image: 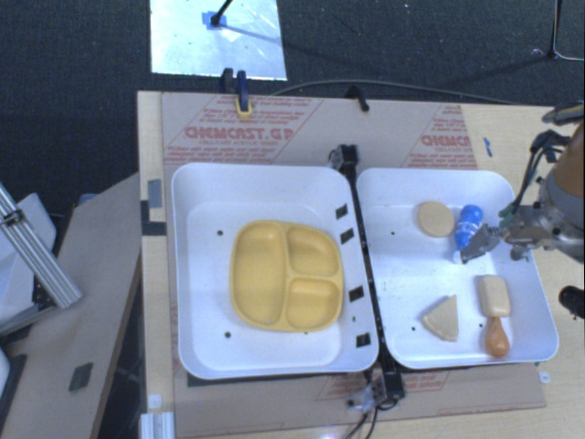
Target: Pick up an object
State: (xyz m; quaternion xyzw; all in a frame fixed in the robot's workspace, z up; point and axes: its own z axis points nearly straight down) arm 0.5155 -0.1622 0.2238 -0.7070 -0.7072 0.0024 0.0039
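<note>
Barely starting: hovering gripper (pixel 482 242) low in right bin (pixel 402 337), jaws apparently parted and gripping nothing, blue object (pixel 469 221) just beside them, lifting still remaining.

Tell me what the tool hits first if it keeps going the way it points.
Likely the small blue rounded object: the tool points left across the right white bin with its tip beside it. The round tan disc lies just beyond. Height is unclear, so it may pass over.

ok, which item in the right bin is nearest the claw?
The blue object, right beside the claw; the round tan disc lies farther left.
</note>
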